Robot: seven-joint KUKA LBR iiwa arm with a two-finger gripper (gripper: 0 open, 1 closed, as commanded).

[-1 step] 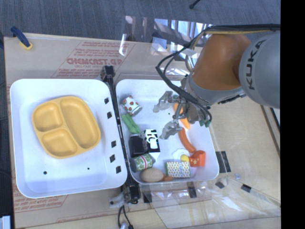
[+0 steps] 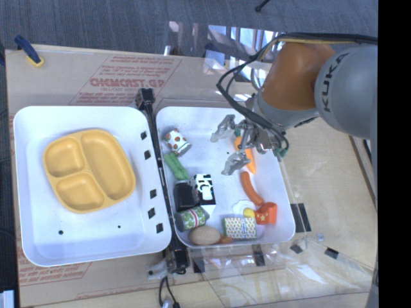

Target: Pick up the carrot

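The carrot [image 2: 250, 165] is a short orange piece in the right bin [image 2: 192, 117], by the bin's right wall. It is partly covered by the wrist. My gripper [image 2: 228, 146] hangs over the upper middle of this bin, just left of the carrot. Its two grey fingers [image 2: 223, 128] are spread apart, open, with only white bin floor between them. The carrot lies beside the base of the fingers, not between the tips.
A red-orange sausage [image 2: 252, 188] lies just below the carrot. The right bin also holds a small can [image 2: 174, 141], a green pod [image 2: 174, 165], a black-and-white item [image 2: 204, 188], a potato [image 2: 205, 236] and a patterned box [image 2: 239, 226]. A yellow divided plate [image 2: 87, 169] sits in the left bin [image 2: 32, 236].
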